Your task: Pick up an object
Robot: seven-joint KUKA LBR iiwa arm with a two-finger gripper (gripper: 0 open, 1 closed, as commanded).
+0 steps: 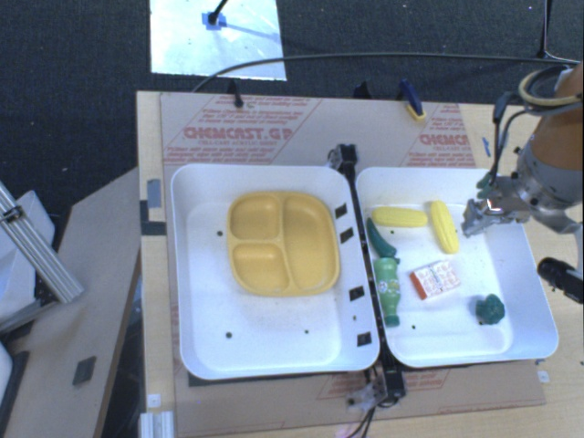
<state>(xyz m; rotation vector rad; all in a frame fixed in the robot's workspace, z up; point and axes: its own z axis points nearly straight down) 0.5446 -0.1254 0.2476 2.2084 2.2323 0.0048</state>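
Observation:
The right bin holds several small objects. One yellow corn cob lies crosswise and a second yellow corn cob lies lengthwise beside it. A dark green vegetable and a light green bottle lie along the bin's left wall. A red and white box sits mid-bin, and a dark green broccoli piece lies near the front right. My gripper hangs over the bin's right side, just right of the lengthwise cob, and I see nothing in it.
The left bin holds a yellow divided plate. A black clip strip joins the two bins. The arm comes in over the right bin's far right corner. A blue clamp sits on the board behind.

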